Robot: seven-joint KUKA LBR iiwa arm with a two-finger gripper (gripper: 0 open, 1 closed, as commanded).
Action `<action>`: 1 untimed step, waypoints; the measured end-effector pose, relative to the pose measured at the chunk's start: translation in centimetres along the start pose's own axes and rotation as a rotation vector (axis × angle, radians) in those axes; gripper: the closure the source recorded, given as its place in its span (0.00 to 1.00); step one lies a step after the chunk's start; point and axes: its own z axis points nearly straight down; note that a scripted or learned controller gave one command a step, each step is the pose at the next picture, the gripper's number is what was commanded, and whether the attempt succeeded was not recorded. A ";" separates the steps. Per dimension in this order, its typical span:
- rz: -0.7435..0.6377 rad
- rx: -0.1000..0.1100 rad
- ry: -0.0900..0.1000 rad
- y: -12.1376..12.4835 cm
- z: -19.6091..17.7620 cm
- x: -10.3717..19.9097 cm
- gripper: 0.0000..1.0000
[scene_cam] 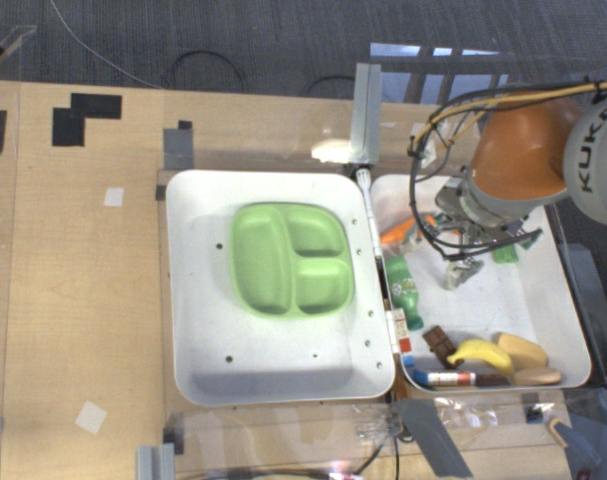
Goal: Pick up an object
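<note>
Here, green tray [289, 258] in left bin [198, 298], banana [480, 354] in right bin [543, 298], end effector [461, 271] grip unclear

Pale wooden bench [73, 298] bearing two white bins, left [198, 358] and right [558, 298], side by side.

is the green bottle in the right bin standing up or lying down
Lying down. The green bottle lies on its side along the left wall of the right bin, its length stretched across the bin floor.
</note>
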 end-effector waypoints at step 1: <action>-0.010 0.004 -0.002 4.2 -0.2 3.5 0.00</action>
